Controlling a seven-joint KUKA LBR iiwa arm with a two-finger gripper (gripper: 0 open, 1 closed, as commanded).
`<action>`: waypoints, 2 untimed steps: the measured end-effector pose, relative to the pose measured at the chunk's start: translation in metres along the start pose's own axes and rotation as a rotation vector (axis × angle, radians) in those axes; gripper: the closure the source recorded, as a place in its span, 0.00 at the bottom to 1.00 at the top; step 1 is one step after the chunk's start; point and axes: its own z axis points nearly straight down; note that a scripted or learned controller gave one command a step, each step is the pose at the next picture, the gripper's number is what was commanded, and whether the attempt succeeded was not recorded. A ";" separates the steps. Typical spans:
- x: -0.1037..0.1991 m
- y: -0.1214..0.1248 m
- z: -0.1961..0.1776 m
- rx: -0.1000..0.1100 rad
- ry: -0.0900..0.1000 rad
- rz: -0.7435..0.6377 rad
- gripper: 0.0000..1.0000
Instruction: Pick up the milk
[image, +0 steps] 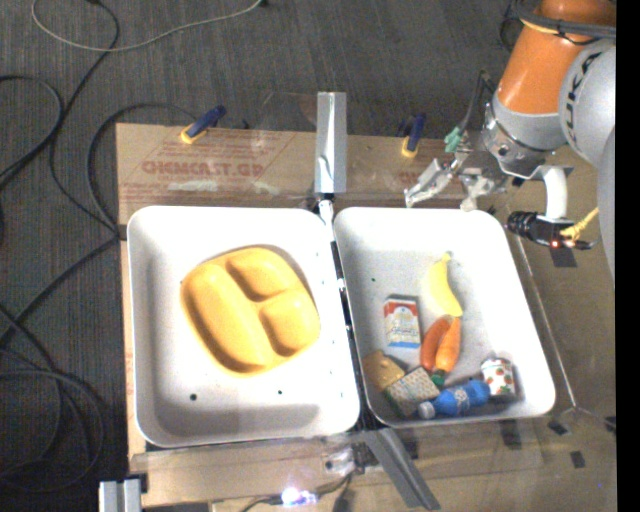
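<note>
- The small white, red and blue milk carton (402, 324) lies mid-right of the frame, in the right white bin (500, 262).
- We should descend straight onto it, avoiding the yellow banana (443, 284) and orange carrot (441, 344) beside it.
- Our end effector (447, 180), fingers apart and empty, hovers at upper right.

Arm (560, 70) cut off by the top and right edges; only the orange band and wrist in frame. Milk (402, 324) label too small to read. Clutter at the right bin's (520, 262) near wall overlaps: brown item (381, 369) partly under patterned packet (410, 386), blue bottle (458, 399) partly covered, kinds unclear. Desk (200, 165) print faint, reversed, illegible.
</note>
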 end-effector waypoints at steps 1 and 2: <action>0.014 0.001 0.148 0.003 -0.002 0.002 0.00; 0.002 -0.075 0.166 -0.008 -0.002 -0.043 0.00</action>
